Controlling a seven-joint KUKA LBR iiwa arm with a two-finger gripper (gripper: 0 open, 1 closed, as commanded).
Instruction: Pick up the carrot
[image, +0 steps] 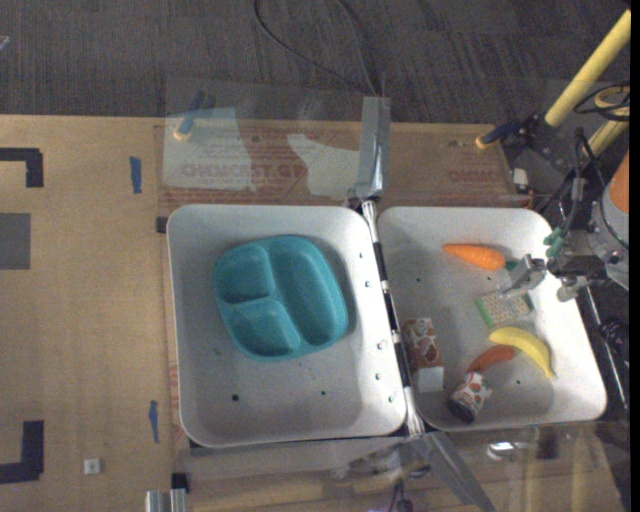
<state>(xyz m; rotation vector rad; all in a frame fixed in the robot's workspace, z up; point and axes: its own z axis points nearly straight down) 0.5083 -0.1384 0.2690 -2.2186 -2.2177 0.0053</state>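
While hovering just right of the carrot (475, 256) in the right bin (590, 375): claw (528, 275), fingers apart, gripping nothing. Nearby, banana (525, 346). In the left bin (195, 400), teal tray (280, 296).

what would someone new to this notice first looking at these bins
Probably the teal divided plate, the biggest block of colour, lying alone in the left bin. Next the bright items in the right bin: the orange carrot near its far side, with the gripper just to the carrot's right, and a yellow banana nearer the front.
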